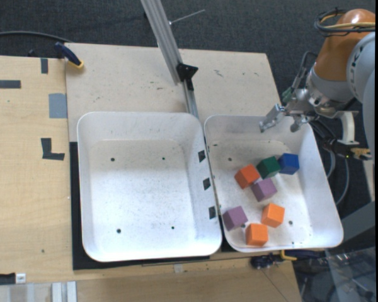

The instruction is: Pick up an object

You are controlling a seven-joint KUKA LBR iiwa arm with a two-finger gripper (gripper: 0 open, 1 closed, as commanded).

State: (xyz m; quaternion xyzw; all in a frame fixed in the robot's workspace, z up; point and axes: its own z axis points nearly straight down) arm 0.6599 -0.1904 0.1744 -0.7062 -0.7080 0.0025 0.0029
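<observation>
A: What is around the gripper (281,119)?

B: It hangs over the far edge of the right bin (321,168), its fingers spread apart with nothing between them. A slanted metal rail (167,39) runs down from the far side to the gap between the bins, well left of the gripper. Nothing lies between the gripper and the blocks below it.

A: And the bins?

B: The left bin (91,168) has only dark specks on its floor. The right one holds seven blocks: a blue cube (289,163) touching a green cube (268,167), an orange cube (246,176) just left of them, a purple cube (264,189) nearer, then another purple cube (235,217) and two orange cubes (273,214) (257,234) nearest.

A: Any long axis?

B: None; they are cubes, each sitting flat but turned at its own angle.
</observation>
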